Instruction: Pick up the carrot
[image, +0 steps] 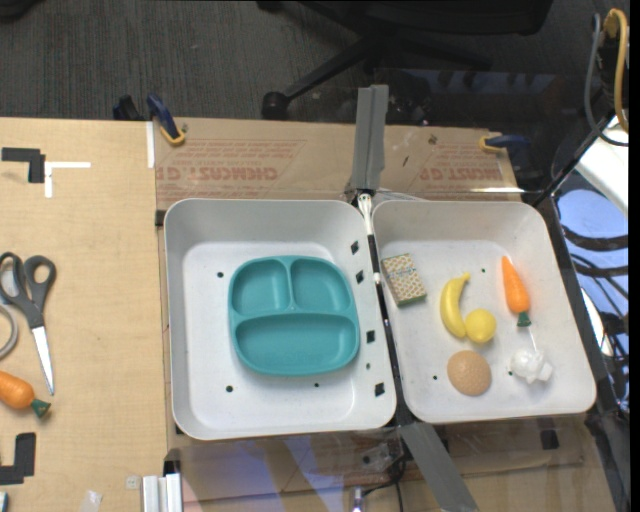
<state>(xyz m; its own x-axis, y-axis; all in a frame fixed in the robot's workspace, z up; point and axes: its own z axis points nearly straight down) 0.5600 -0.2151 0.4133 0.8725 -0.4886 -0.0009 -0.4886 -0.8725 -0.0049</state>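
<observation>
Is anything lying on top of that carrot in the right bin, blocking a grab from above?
Nothing visible does. The carrot lies uncovered near the right bin's far-right side, apart from the banana and the white object.

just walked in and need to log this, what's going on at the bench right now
Nothing is being handled at this moment. The task is to pick up the carrot, which lies untouched near the right side of the right bin. Beside it in that bin sit a banana, a lemon, a brown egg-like thing, a sponge and a small white object. The left bin holds a teal divided plate. Scissors and a second carrot lie on the bench to the left.
</observation>
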